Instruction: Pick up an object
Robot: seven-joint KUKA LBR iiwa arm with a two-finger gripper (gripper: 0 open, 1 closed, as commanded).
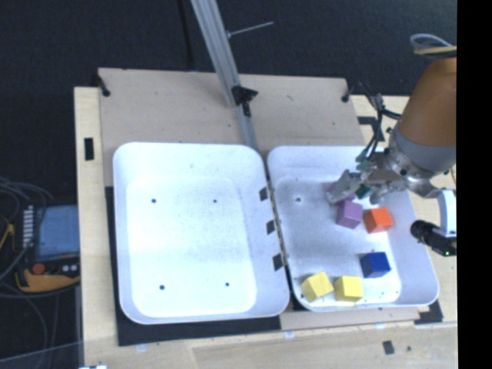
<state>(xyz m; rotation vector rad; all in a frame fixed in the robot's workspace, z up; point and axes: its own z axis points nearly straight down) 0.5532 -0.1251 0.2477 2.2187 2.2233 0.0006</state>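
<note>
This looks like a robotics lab or test cell. A plain wooden bench (307, 87) fills the middle of the frame and carries two shallow white bins (192, 229), clamped side by side. A metal pole (219, 41) slants in from the top centre. At the left edge, loose cables (15, 229) run to what may be a control pendant (54, 241) on dark flooring.

A wooden bench (84, 206) fills the frame's middle. A metal pole (219, 48) slants from the top centre. A blue box (58, 231) with cables (15, 283) sits at the left edge.
</note>
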